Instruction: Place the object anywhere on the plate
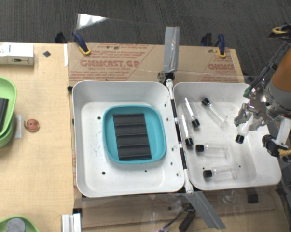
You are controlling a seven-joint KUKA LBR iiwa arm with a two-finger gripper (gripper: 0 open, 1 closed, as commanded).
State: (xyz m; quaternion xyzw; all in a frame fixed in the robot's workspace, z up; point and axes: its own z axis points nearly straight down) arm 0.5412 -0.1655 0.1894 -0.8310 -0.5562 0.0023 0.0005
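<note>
The gripper (245, 122) is seen over the right bin (261, 178), and a clear black-capped vial (240, 132) seems pinched between its fingers, though the view is blurred there. Further vials (210, 108) lie just leftward. Farthest left, the teal plate (157, 129) sits inside the left bin (87, 129).

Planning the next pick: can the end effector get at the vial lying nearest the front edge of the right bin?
Probably yes. That vial lies flat on the right bin floor, apart from the other vials, with nothing over it. The end effector hangs above the same bin.
</note>
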